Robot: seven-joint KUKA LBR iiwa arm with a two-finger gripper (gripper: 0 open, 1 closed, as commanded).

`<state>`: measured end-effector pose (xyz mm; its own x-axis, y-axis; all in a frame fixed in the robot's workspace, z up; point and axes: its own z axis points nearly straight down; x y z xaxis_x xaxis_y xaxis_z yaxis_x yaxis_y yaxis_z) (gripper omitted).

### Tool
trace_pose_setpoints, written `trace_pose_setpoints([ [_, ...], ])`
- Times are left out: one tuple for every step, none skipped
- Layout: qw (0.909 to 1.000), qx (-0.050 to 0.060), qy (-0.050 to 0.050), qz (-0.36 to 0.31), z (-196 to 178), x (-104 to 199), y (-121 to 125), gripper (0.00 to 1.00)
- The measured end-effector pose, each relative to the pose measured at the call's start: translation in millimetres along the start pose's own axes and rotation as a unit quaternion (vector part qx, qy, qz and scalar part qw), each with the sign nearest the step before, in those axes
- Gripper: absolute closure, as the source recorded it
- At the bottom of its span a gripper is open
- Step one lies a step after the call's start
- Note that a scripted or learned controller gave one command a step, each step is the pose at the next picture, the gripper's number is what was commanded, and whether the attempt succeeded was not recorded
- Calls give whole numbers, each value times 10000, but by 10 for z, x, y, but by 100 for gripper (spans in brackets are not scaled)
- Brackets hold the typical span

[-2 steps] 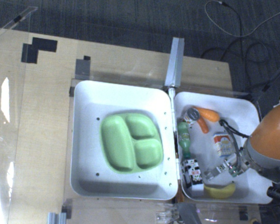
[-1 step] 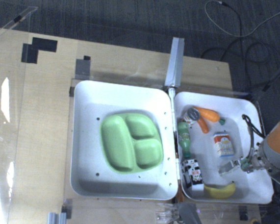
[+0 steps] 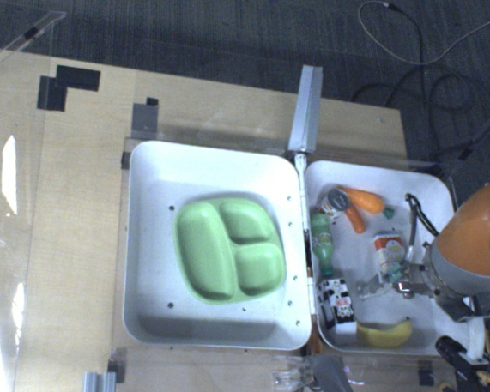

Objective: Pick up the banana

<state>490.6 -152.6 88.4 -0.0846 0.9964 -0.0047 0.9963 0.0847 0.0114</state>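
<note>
1. A pale wooden worktop (image 3: 53, 215) over dark carpet carries two white bins side by side; the left bin (image 3: 143, 310) holds a green tray (image 3: 230, 248), and the arm (image 3: 482, 239) reaches into the right bin (image 3: 439, 197).
2. Nearest the camera, the banana (image 3: 384, 333) lies flat against the right bin's front wall, in front of the jaws (image 3: 395, 278) and slightly to their left in the view, apart from them with bare bin floor between. A small black-and-white box (image 3: 337, 300) sits just left of the banana's tip.
3. The jaws hang above the middle of the right bin. I cannot tell whether they are apart or together; nothing can be seen held between them.
4. Just behind the jaws is a red-and-white packet (image 3: 387, 244); farther back lies a carrot (image 3: 363, 202) beside a round grey item (image 3: 339, 199), and a green bottle (image 3: 321, 239) lies along the left wall.
5. Judgement: the step in hand is the approach. To do it well, move toward the front wall, turn the jaws across the banana's short width, and descend on its thick middle, keeping clear of the wall and the box.
</note>
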Motion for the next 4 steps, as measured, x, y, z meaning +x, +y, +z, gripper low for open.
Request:
trace_pose_setpoints([
  [9888, -1, 5, -1495, -2, -474, -38, 0],
  [9476, -9, 7, -3194, -4, -527, -34, 0],
  [9040, -17, -20, -4276, -15, 406, 49, 0],
  [8625, 14, 27, -5061, -572, -308, -3, 0],
])
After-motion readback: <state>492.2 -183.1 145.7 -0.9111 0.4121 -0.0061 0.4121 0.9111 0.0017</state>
